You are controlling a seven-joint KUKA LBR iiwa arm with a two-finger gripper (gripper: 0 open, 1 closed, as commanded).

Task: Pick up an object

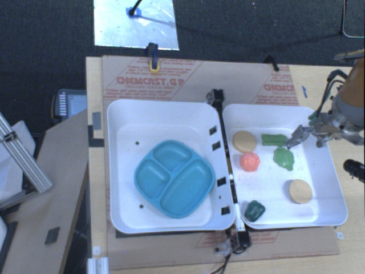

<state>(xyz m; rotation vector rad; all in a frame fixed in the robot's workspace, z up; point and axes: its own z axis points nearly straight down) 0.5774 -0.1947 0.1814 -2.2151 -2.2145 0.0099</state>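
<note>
The green pieces crowd together at upper right of the right bin (pixel 325 170) — a long green block (pixel 274 138) just above a leafy green lump (pixel 283 157). Coming down between them, I could nudge one aside and close on nothing. My claw (pixel 308 137) sits right of the block — fingers apart, as far as I can judge, nothing between them.

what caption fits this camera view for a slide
KUKA arm reaches over right bin of toy food; blue tray in left bin.

Arm (pixel 349 104) cut off at right edge.
</note>
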